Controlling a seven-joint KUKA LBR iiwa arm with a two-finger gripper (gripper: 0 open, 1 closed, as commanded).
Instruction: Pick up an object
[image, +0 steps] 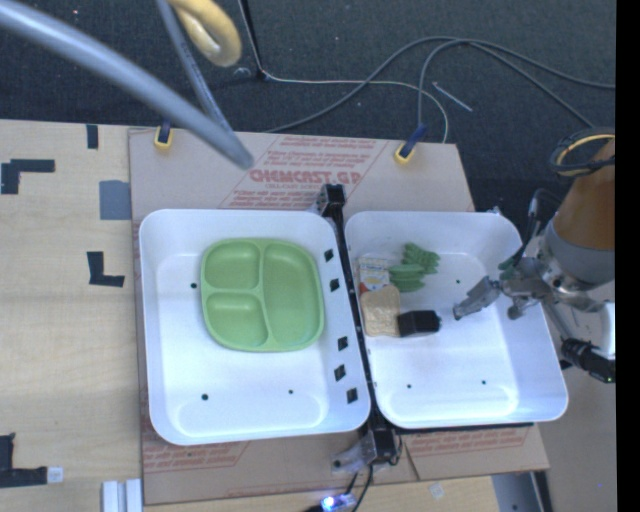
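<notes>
Beside bin divider: small black block (418, 323), rectangular, touching tan sponge (380, 311).

Bench (60, 300): cardboard sheet (300, 165), two white bins (160, 330) atop.

Grey arm (575, 265) with an orange band, black cabling, dull metal end effector (480, 298).

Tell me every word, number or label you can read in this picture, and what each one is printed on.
"CHEMCAST GP": red print on the brown cardboard sheet under the two white bins, seen above the left bin.
The smaller red lines above and below that name on the cardboard: too blurred to read.
Red print on the cardboard strip below the bins: too blurred to read.
The small packet in the right bin: it has a red mark, too small to read.
</notes>
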